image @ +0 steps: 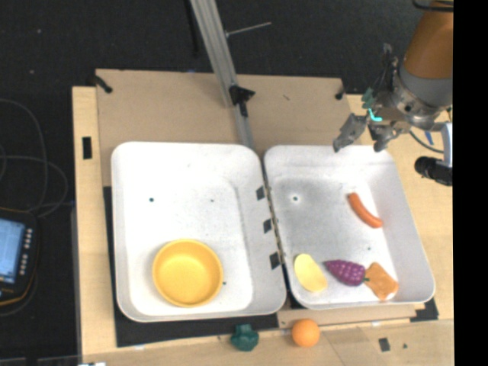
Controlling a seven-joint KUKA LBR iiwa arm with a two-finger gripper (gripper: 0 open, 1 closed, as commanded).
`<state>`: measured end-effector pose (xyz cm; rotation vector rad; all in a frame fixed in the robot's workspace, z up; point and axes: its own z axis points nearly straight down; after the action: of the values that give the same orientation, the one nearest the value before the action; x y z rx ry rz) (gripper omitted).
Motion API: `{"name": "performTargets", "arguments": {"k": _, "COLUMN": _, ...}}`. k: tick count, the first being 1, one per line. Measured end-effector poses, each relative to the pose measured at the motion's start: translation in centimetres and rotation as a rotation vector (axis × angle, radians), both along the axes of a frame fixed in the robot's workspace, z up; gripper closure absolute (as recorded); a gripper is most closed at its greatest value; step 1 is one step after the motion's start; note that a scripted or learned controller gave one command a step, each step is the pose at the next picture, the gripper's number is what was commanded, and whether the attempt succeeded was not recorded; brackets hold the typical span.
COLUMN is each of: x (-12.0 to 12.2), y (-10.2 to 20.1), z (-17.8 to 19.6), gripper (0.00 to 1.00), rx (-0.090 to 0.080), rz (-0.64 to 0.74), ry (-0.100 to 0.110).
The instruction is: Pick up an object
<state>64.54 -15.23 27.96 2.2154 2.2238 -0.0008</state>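
Note:
My gripper [362, 139] hangs open above the far edge of the right bin [335, 174], with nothing between its fingers. In that bin lie an orange sausage-shaped piece [364, 210] at the right middle, a pale yellow piece [309, 272] at the near left, a purple grape bunch [345, 271] beside it, and an orange chunk [381, 280] at the near right corner. The sausage lies well below the gripper toward the near side. A yellow bowl [187, 272] sits in the left bin [183, 181].
An orange ball [305, 332] and a small green object [245, 338] rest on the bench in front of the bins. A metal pole [217, 48] slants up behind the bins. A tablet-like device [15, 254] lies at the far left.

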Motion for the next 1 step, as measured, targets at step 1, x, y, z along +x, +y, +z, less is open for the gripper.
{"name": "performTargets", "arguments": {"k": 1, "x": -0.12, "y": -0.4, "z": -4.23, "gripper": 0.0, "rx": 0.0, "rz": -0.004, "ry": 0.004}}
